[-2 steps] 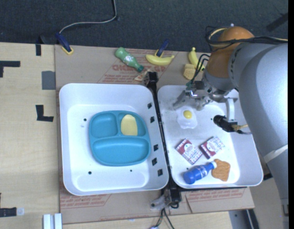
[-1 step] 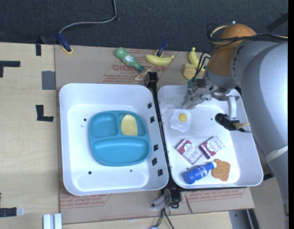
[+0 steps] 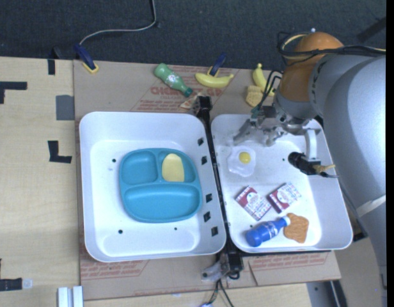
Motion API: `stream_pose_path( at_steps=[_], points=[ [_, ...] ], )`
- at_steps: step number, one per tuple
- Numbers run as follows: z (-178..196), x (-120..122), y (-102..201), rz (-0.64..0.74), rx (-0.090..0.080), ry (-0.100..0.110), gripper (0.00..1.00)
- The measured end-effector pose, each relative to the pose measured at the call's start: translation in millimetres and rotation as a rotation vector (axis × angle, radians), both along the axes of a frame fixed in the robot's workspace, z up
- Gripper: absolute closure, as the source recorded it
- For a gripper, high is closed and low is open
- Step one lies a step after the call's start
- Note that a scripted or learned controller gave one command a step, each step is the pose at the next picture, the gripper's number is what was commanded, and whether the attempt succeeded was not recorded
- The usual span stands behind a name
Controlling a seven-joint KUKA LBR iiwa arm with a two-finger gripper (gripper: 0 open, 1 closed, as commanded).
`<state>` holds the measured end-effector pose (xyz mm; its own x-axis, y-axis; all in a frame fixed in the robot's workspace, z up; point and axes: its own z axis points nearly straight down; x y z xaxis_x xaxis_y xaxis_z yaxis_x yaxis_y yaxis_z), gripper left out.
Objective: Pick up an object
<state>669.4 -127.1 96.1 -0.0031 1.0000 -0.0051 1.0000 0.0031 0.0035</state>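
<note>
You have the arm (image 3: 350, 107) reaching in over the right bin (image 3: 341, 235), its gripper (image 3: 264, 128) low at the bin's far edge; its fingers look spread with nothing between them. In the left bin (image 3: 94, 139) sits a blue divided plate (image 3: 155, 194) with a yellow piece (image 3: 173, 168) in its upper right compartment. In the right bin, the blue bottle (image 3: 266, 231) lies near the front wall, long axis slanting, white cap toward the upper right, touching a brown cookie (image 3: 297, 228). Two red packets (image 3: 267, 200) lie behind it, and a fried egg (image 3: 241, 160) just below the gripper.
</note>
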Motion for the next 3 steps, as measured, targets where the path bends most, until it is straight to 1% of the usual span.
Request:
stream_pose_path(
  at_steps=[1,2,3],
  points=[
    [-10.3,-28.5,26.1,-0.002,0.003,0.002,0.0],
    [1.6,-26.5,25.9,-0.002,0.002,-0.005,1.0],
    [1.3,-26.7,25.8,-0.002,0.002,-0.005,0.0]
  ],
)
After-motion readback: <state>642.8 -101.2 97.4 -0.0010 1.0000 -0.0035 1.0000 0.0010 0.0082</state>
